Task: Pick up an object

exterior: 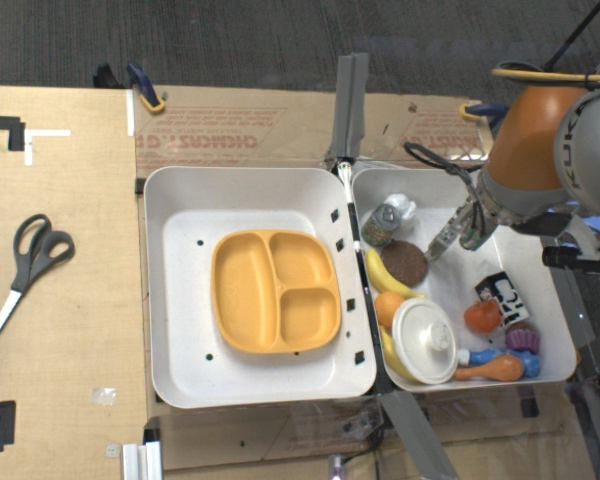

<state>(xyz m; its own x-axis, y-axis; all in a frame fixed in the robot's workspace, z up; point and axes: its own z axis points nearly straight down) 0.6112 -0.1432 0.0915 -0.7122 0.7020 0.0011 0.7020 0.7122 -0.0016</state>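
From above, the round white lid [425, 340] hid much of the yellow banana [385, 274] in the right white bin [555, 303]. The grey two-finger gripper [450, 238] hung at right-centre, beside the brown round disc [405, 262]; its grip couldn't be told.

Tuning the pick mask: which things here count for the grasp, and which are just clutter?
In play:
gripper, over the right bin
brown disc
banana
white lidded bowl
orange ball
silver can
red tomato-like toy
purple toy

Lying about:
yellow divided plate in the left bin
scissors on the bench
blue clamp
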